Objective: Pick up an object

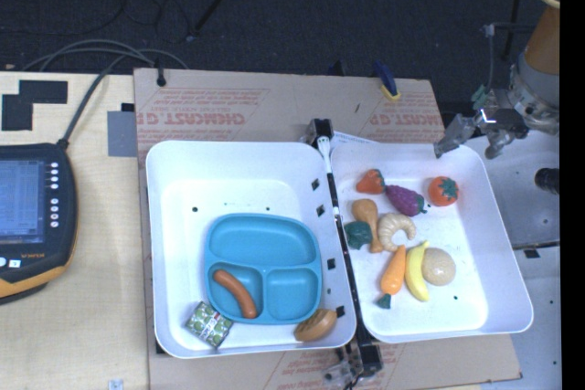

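Observation:
My gripper point(470, 144) hangs over the far right corner of the right bin point(498, 306), open, with nothing between its fingers. Just below it in that bin lie a red tomato point(443, 190), a purple eggplant point(404, 198) and an orange-red pepper point(370, 182). Further toward the front are a tan squash point(366, 212), a dark green piece point(356, 234), a cream croissant shape point(397, 226), a carrot point(394, 269), a banana point(415, 276) and a beige round piece point(439, 267).
The left bin point(183, 187) holds a blue divided tray point(265, 242) with a sausage point(235, 291) in it, a green packet point(209, 324) and a brown bread piece point(316, 325). A pendant point(32, 215) lies at the far left. Cables run along the back.

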You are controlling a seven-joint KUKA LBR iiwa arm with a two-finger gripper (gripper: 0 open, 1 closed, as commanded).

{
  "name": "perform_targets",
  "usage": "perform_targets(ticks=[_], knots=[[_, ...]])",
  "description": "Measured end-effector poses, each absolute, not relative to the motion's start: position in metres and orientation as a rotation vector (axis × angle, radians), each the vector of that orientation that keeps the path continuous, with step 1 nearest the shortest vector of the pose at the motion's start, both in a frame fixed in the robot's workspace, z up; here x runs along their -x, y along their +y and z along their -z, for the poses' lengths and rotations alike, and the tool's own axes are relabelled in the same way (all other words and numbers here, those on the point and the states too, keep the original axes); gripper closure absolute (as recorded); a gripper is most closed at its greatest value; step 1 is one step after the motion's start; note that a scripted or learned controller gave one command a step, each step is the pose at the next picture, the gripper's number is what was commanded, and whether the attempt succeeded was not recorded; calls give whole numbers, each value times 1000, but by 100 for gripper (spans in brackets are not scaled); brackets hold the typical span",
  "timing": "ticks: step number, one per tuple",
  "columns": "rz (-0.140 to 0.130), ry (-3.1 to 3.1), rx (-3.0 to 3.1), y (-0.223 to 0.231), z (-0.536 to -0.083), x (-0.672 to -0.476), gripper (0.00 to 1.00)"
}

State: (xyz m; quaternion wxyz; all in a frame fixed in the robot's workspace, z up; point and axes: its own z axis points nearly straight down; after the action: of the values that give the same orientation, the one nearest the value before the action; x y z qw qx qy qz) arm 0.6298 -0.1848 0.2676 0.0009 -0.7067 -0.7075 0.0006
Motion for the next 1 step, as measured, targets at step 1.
perform_targets(ticks=[1], knots=[[-12,-2214,2213,-212,-100,-641,0]])
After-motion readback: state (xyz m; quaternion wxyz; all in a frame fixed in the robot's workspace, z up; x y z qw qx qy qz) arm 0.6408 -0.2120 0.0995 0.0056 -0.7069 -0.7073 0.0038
